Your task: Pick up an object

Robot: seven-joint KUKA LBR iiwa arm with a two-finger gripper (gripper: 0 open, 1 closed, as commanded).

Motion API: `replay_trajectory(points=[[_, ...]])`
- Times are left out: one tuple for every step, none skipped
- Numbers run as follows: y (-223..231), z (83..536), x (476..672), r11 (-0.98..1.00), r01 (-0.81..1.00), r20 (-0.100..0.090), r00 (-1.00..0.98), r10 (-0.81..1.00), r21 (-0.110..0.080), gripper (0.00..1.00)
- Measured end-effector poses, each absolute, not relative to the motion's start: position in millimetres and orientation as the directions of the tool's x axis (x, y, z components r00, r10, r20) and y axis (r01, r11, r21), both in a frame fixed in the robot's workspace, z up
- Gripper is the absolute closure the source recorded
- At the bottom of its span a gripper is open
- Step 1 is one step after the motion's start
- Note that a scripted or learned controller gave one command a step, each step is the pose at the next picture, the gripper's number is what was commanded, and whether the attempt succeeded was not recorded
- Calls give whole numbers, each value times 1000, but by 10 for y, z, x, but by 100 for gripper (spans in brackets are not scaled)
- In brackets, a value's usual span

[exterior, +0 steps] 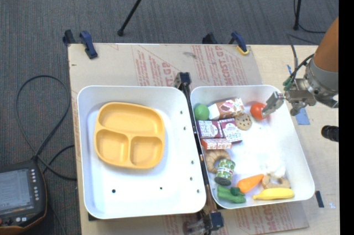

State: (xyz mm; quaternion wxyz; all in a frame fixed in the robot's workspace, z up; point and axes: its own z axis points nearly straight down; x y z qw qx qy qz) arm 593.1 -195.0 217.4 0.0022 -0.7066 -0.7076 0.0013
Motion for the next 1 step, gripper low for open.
replay_trajectory(points=[[-1942,1054,6436,4,1000,2,-4,1000,-6,0]])
